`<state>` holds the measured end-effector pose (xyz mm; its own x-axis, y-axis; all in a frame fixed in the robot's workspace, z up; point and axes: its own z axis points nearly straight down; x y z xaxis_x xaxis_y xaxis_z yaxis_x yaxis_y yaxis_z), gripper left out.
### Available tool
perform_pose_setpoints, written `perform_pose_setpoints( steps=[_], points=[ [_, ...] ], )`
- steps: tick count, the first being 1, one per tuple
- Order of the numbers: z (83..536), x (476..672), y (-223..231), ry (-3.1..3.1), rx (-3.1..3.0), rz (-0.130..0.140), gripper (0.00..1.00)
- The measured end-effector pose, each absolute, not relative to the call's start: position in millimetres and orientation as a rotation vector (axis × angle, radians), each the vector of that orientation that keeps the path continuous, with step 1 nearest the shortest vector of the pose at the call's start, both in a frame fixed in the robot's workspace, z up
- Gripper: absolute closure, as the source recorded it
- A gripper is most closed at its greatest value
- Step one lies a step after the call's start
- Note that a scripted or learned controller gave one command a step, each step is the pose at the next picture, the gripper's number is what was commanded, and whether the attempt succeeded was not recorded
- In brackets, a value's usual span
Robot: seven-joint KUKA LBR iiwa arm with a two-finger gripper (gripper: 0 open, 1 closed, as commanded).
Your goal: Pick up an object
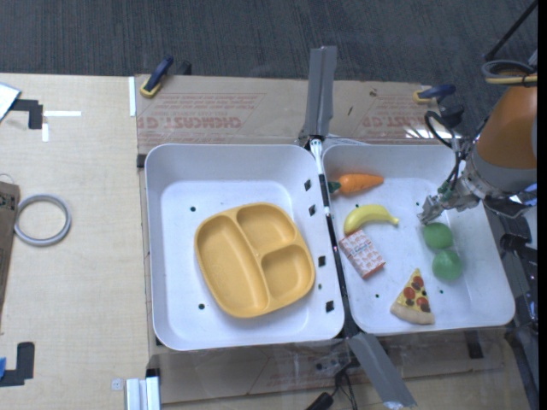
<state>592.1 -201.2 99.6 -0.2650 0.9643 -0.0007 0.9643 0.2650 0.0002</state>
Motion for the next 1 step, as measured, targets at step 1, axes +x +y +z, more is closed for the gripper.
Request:
perform_pose_setpoints(
  steps=[1],
  points=[
    [109.2,592.8,-201.3,2.495,1.905,0.001,1.0]
  ],
)
